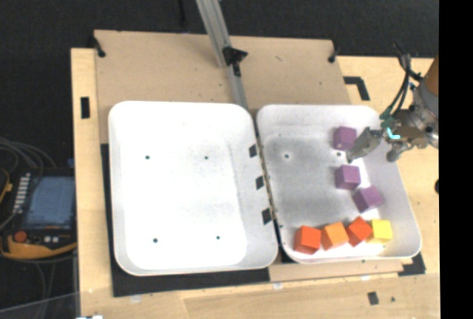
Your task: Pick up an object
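The right bin (295, 170) holds three purple cubes: one at the upper right (344, 137), one in the middle (347, 176), one lower (368, 198). Along its front wall lie a red-orange cube (307, 238), an orange cube (335, 234), a red cube (359, 229) and a yellow cube (381, 229). My gripper (378, 145) hangs at the right side of this bin, just right of the upper purple cube. Its fingers (361, 145) stand spread apart with nothing between them.
The left bin (181, 184) sits beside the right one. A metal pole (211, 15) slants in from the top to the bins' rear junction. A blue-screened device (48, 203) with cables lies off the bench at the left.
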`<state>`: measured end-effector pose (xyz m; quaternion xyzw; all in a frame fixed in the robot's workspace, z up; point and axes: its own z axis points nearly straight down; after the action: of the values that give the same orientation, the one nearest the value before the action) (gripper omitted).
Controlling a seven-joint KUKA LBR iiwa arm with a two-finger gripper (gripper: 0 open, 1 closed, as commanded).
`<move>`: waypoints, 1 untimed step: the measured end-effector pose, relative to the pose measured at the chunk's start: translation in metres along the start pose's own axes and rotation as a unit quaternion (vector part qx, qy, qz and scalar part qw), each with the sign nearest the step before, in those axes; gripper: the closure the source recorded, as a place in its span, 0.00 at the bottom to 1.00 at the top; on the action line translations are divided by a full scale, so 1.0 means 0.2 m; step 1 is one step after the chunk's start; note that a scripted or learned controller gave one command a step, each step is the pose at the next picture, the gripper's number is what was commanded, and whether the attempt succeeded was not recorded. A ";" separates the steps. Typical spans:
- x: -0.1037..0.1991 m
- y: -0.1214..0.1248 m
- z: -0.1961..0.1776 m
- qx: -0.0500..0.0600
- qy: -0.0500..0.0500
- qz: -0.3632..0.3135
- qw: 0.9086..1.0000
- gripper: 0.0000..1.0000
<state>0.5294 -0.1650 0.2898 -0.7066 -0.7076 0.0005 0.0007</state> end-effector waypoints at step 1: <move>0.00 0.00 -0.01 -0.002 0.000 0.000 1.000 0.00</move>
<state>0.5300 -0.1651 0.2917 -0.7069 -0.7073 -0.0004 -0.0009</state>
